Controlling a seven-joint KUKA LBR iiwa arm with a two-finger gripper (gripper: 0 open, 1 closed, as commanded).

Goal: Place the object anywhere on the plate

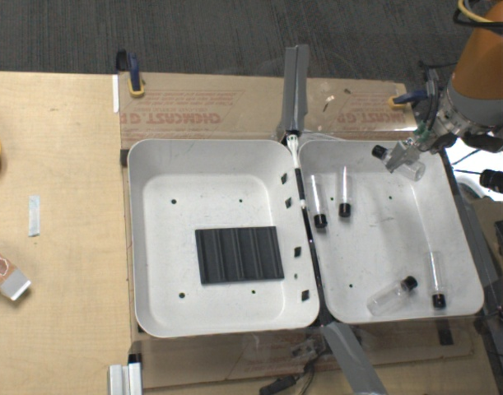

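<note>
A dark ribbed plate (pixel 239 253) lies flat in the middle of the left bin (pixel 152 220). My gripper (pixel 409 153) hangs over the back right corner of the right bin (pixel 457 229). It is shut on a clear tube (pixel 402 164), whose black cap (pixel 379 151) points left. The tube sits tilted at the fingertips, above the bin floor. The orange band (pixel 482 48) of the arm rises at the upper right.
Several more clear tubes with black caps lie in the right bin: two upright-lying ones (pixel 317 200) (pixel 344 194) near its left wall, and two (pixel 391 295) (pixel 436 280) near the front right. A grey divider post (pixel 295 89) stands between the bins at the back.
</note>
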